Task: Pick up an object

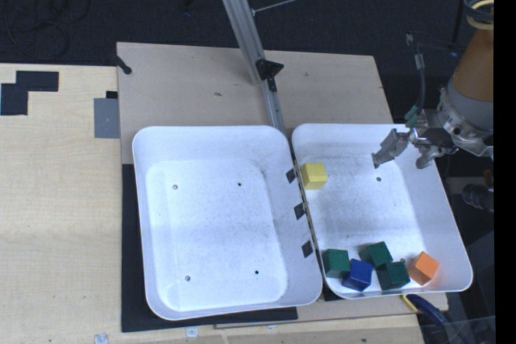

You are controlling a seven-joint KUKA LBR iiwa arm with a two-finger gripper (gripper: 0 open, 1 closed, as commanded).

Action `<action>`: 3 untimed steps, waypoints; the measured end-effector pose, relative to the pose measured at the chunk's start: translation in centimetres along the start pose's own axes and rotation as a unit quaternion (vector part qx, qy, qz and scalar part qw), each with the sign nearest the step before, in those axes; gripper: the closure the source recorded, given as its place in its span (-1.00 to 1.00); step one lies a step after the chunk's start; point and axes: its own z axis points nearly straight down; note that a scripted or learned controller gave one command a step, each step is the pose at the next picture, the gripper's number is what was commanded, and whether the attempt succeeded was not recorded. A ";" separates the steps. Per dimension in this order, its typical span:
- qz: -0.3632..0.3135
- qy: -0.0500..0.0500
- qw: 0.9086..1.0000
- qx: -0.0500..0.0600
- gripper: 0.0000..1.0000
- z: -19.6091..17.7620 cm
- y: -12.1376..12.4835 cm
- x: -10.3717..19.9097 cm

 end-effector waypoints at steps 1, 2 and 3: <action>-0.003 0.001 1.000 0.003 -1.00 9.7 6.0 2.3; -0.003 0.000 1.000 -0.002 -1.00 5.8 8.1 6.5; -0.003 0.000 1.000 0.000 -1.00 6.1 7.9 6.4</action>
